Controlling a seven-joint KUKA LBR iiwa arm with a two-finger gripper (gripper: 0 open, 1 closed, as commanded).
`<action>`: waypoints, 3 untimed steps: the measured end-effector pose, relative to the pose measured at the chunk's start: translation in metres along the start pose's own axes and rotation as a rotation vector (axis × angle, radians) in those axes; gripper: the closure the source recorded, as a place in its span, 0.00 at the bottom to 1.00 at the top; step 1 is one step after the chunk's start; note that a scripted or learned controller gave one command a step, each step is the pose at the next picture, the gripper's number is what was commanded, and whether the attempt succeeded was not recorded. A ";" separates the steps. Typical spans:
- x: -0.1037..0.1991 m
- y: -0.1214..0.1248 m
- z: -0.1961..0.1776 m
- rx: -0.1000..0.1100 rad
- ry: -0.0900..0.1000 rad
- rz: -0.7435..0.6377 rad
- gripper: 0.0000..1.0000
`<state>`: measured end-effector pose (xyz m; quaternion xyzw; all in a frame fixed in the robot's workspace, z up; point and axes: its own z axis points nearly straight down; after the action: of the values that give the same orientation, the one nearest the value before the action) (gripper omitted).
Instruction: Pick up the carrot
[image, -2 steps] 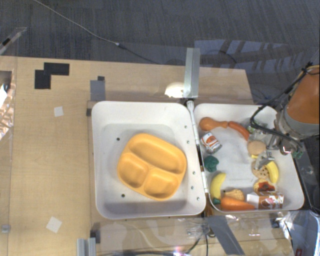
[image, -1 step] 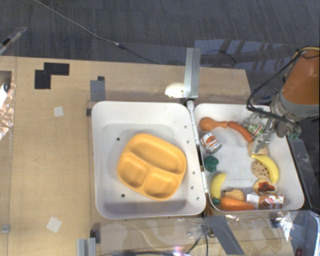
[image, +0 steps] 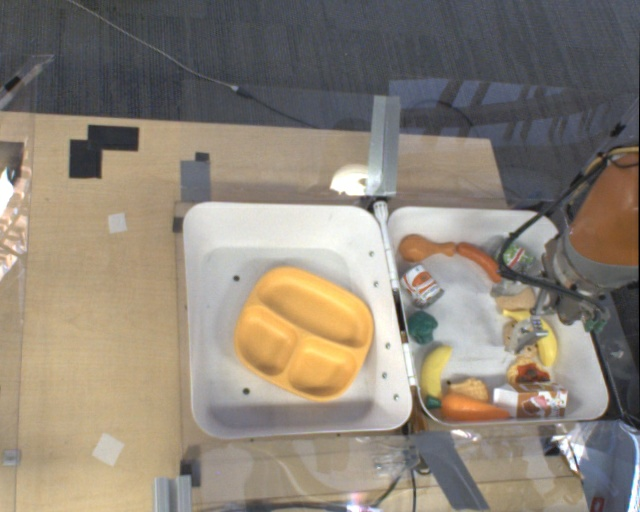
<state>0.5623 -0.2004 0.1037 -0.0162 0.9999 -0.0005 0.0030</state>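
Low down — tapered orange carrot (image: 474, 407); smooth white bin (image: 596, 396)

carrot (image: 474, 408) right bin (image: 480, 217) front edge | hand (image: 530, 330) over bin's right side | yellow tray (image: 303, 331) left bin (image: 270, 222)

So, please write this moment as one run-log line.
end effector: above right bin | carrot: near front wall, ungrasped | divided plate: left bin

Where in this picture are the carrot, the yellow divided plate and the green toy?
carrot (image: 476, 408), camera view, middle of its orange body.
yellow divided plate (image: 303, 331), camera view, central ridge.
green toy (image: 421, 326), camera view, its middle.
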 end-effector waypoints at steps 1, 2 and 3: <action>-0.053 -0.006 0.015 0.002 -0.008 -0.015 0.00; -0.056 -0.005 0.001 0.004 -0.017 -0.019 1.00; -0.074 0.004 -0.006 0.000 -0.007 0.059 1.00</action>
<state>0.6363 -0.1943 0.1098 0.0133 0.9999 -0.0005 0.0064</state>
